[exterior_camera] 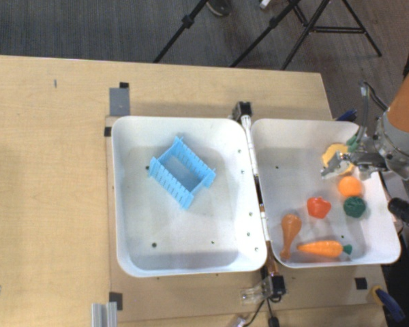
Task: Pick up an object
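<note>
The arm [403, 118] reaches in from the right edge, its orange band visible above the grey wrist. Its gripper [342, 162] hangs over the far right part of the right bin [279, 138], just above a yellow piece [335, 152] that lies near the bin's far right corner. The metal fingertips [329, 169] point left and down toward the bin floor. Whether they are apart or together I cannot tell, and nothing can be seen between them.

Just near of the gripper sits an orange ball [350, 186], close to the fingertips but not clearly touching them. A dark green piece [355, 207] lies just near of the ball, by the right wall. Left of these is a red pepper [318, 207]. Nearer still, a tan drumstick [290, 229] lies tilted, its narrow end pointing toward the near wall. A carrot [322, 249] lies lengthwise along the near side, its green top pointing right.

The left bin [133, 142] holds a blue rack [181, 172], an open rectangular frame with ribbed sides, set at a slant a little far of the bin's middle. The two bins sit side by side on the wooden bench [48, 182], touching along their shared edge.
</note>
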You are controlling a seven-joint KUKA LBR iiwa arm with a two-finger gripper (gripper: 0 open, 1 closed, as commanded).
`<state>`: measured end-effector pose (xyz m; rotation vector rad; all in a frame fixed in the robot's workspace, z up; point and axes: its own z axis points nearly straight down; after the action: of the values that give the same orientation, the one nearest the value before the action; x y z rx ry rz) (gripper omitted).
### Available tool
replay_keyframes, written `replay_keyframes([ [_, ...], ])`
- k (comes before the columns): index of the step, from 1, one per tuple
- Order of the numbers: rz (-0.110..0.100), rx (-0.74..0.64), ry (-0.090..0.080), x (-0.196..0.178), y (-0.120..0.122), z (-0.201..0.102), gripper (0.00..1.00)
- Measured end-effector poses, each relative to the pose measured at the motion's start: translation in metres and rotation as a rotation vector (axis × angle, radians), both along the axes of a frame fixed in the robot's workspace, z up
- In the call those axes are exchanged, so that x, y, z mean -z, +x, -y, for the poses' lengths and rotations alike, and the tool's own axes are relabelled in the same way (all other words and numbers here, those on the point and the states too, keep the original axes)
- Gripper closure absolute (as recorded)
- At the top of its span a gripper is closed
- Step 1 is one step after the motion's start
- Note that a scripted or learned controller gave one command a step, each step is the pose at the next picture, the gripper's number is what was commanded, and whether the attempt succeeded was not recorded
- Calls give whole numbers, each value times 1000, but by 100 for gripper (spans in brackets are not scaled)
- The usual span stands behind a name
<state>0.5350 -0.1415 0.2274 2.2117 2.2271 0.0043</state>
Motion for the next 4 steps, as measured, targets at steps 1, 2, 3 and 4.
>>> replay_keyframes([
  [1, 4, -71, -1, 123, 6, 37, 0],
  [2, 7, -257, -5, 141, 99, 63, 0],
  [3, 3, -405, -3, 108, 45, 50, 0],
  [4, 8, -491, -7, 137, -19, 63, 0],
])
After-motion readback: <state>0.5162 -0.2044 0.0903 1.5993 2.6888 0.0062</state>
